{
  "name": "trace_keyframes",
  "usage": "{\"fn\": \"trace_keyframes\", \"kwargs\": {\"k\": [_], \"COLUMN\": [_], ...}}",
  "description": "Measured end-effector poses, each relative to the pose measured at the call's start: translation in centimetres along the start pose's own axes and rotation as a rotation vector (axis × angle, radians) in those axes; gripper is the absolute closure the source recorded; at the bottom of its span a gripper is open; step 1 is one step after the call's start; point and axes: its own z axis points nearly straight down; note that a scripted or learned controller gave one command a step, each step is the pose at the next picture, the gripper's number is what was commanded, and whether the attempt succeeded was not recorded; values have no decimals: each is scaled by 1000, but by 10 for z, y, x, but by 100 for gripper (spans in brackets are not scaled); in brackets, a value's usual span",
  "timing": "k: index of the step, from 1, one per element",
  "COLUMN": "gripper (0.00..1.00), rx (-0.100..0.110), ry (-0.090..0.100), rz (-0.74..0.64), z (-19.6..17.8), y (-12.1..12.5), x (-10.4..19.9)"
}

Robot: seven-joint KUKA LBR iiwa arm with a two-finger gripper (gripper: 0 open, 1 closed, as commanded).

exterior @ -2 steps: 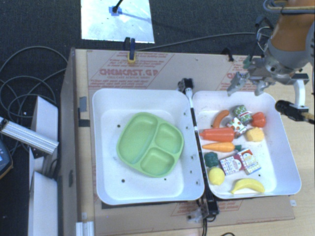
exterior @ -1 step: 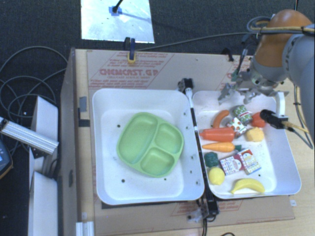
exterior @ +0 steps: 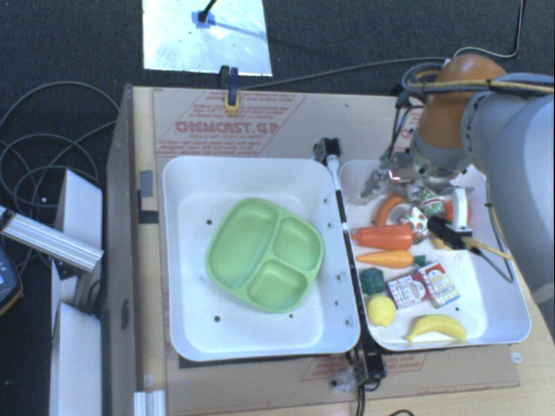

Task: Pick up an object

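The gripper (exterior: 406, 183), its grip state impossible to tell, is hovering just above the red pepper (exterior: 382, 236), which is lying crosswise below it.

Below me the left bin (exterior: 186, 258) cradles a green divided plate (exterior: 264, 254), a yellow clamp (exterior: 231, 89) bites the bench's (exterior: 260, 124) far edge, cables (exterior: 43, 154) coil left.

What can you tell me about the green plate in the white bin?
The green plate is a light green, plastic-looking tray with rounded corners and three compartments: one large, two smaller. It lies flat, turned at a slight angle, near the middle of the left white bin, resting on the bin's floor. Nothing lies in it, and nothing else touches it.
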Motion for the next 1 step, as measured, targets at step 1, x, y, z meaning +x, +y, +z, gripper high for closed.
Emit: {"fn": "trace_keyframes", "kwargs": {"k": [1], "gripper": [100], "rx": [-6], "ry": [-1], "rz": [-2], "z": [-13], "y": [2], "x": [0]}}
